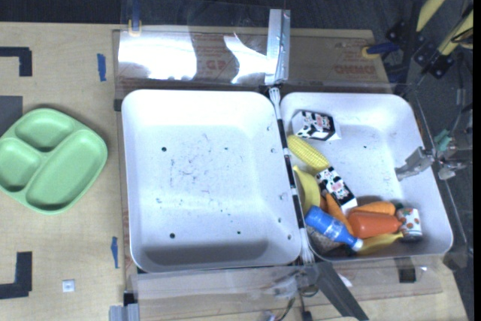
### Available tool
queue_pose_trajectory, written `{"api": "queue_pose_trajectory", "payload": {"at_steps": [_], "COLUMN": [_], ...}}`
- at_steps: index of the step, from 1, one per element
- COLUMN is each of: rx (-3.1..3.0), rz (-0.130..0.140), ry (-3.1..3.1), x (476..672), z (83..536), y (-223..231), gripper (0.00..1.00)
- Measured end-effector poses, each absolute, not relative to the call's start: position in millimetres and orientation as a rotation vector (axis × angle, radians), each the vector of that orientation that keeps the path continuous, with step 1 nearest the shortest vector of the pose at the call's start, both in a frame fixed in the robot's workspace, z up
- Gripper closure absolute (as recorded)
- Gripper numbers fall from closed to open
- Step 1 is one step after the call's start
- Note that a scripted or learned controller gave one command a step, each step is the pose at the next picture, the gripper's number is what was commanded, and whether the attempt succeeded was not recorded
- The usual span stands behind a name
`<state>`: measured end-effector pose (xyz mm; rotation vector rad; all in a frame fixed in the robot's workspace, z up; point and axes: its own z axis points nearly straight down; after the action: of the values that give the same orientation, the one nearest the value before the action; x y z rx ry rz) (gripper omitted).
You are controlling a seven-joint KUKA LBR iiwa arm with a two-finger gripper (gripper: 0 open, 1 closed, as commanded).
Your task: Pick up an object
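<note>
Nearest the camera, along the 6 o'clock edge of the right bin (376, 113), a blue bottle (329, 226) lies tilted, its cap end pointing toward 4 o'clock. Just beside it at 3 o'clock lies an orange carrot-like toy (373, 220), with a yellow piece (382, 240) tucked under its near side. At the carrot's 3 o'clock end stands a small white item with red spots (409, 221), close to the bin's 5 o'clock corner.

A little farther back, a black-and-white cow figure (336, 187) rests against a banana (306, 189) that lies along the bin's 9 o'clock wall. Beyond the banana an ear of corn (308, 152) lies slantwise, and past that, toward 11 o'clock, sits a flat black-and-white cow-patterned packet (314, 125), apart from the corn. All of these things lie free in the bin.

The gripper (425, 160) hangs over the right bin's 3 o'clock rim, well apart from the pile of toys; it is too blurred and small to tell how wide it stands, and nothing is seen in its hold.

The left bin (203, 162) shows faint scuffs and a few dark dots. At 9 o'clock from it, a green divided plate (52, 158) sits on the wooden bench (60, 49). At the far edge a clear plastic panel (195, 41) glares with light
</note>
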<state>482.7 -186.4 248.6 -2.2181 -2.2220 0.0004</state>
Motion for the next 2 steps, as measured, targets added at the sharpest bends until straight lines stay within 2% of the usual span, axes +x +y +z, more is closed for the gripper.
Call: {"api": "queue_pose_trajectory", "payload": {"at_steps": [1,2], "rx": [-2.435,-2.516], "rz": [0.001,0.001], "ry": [-1.979,-1.875], "x": [479.4,479.5], "z": [224,201], "y": [-223,-203], "gripper": [0.00,0.00]}}
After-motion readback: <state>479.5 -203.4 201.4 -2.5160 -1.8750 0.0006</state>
